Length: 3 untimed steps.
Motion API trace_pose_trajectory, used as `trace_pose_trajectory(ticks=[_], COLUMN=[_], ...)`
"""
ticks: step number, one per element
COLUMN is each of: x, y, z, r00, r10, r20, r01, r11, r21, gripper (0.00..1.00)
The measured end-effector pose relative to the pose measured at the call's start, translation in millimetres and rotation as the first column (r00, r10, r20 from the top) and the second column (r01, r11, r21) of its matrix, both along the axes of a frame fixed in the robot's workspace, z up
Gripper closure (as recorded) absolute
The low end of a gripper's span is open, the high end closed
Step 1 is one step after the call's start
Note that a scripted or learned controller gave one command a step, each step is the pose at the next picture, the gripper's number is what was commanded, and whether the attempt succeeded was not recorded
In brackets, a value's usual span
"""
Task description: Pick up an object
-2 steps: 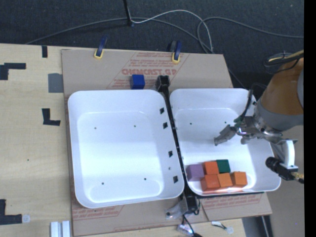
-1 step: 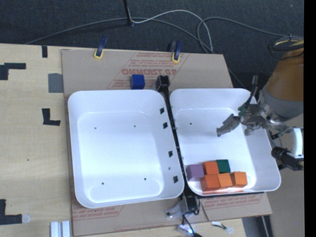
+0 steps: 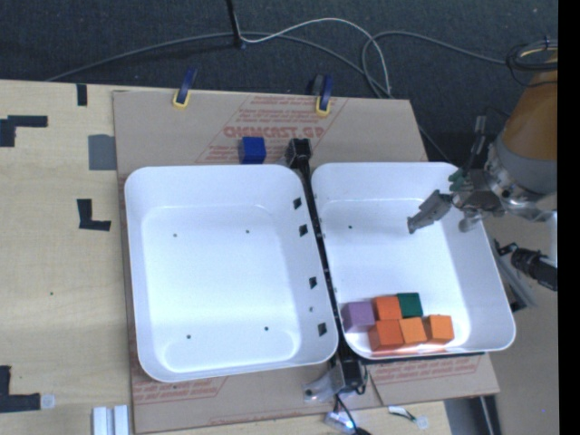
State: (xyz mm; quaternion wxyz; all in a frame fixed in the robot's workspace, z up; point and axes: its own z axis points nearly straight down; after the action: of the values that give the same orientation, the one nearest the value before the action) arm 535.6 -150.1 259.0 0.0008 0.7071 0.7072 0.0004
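While nothing is yet in the grip, the scene reads as the approach stage of a pick. Farthest left, the left bin (image 3: 217, 270) sits bare and white on the cardboard sheet (image 3: 263, 130), with a small blue cube (image 3: 253, 149) lying outside it, just behind its back rim. Two clamps (image 3: 185, 91) pin the sheet's far edge. A black divider (image 3: 313, 243) runs between the bins.

Moving right, the right bin (image 3: 381, 207) holds all the candidates: a tight cluster of blocks at its near edge. A purple block (image 3: 360, 314) is at the cluster's left, orange blocks (image 3: 401, 327) fill the middle and right, and a green block (image 3: 410, 304) sits at the back, touching the orange ones.

Further right, the gripper (image 3: 440, 211) hangs over the far right part of that bin, well apart from the cluster, tilted toward the bin's middle. One finger shows as a grey prong; whether the fingers are spread or closed I cannot tell at this angle. Nothing lies between them.

My judgement: the next move calls for travel toward the near edge, then a descent onto a block with free sides. The purple one, at the cluster's edge, looks easiest; the packed orange ones leave little room for a finger.
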Motion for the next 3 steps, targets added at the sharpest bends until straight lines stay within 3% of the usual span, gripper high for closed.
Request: trace_pose_trajectory(ticks=[1,2,3], x=[-36,-36,-49], y=[-51,-5,49], z=[-102,-120,-171], r00=[1.0,1.0,1.0], r10=[-0.005,0.03,0.004], r20=[-0.011,-0.004,-0.002], r01=[0.005,-0.03,-0.004], r11=[1.0,1.0,1.0], r21=[0.001,0.002,0.001], gripper=[0.0,0.0,0.0])
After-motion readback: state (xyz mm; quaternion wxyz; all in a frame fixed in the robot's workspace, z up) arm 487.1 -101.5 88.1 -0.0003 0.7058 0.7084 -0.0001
